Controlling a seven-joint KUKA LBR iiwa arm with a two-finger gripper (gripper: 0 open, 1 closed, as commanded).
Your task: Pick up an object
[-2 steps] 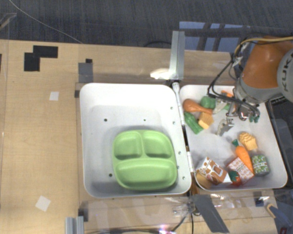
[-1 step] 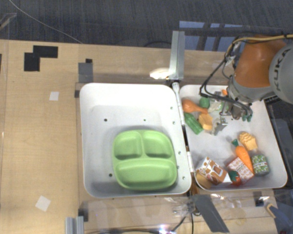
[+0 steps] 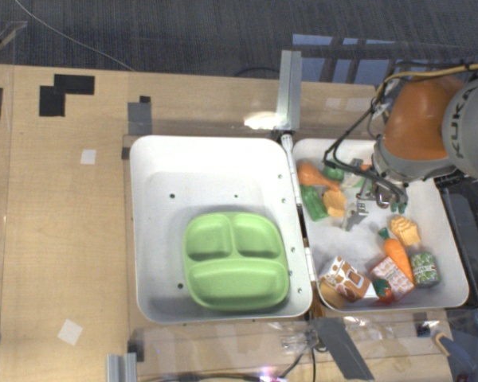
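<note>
The right bin (image 3: 450,213) holds several toy foods. An orange piece (image 3: 311,173), a green piece (image 3: 312,204) and a yellow-orange piece (image 3: 334,204) lie near its left wall. A yellow item (image 3: 405,231), a carrot (image 3: 396,253), a green can (image 3: 425,268), a red-and-white box (image 3: 391,278) and a brown-and-white packet (image 3: 344,280) lie toward the front. My gripper (image 3: 358,211) hangs low over the bin's middle, just right of the yellow-orange piece. Nothing shows held in it.
The left bin (image 3: 159,173) holds a green divided plate (image 3: 235,259) toward its front. A metal post (image 3: 290,94) stands behind the wall between the two bins. The arm's orange band (image 3: 414,118) overhangs the right bin's back corner.
</note>
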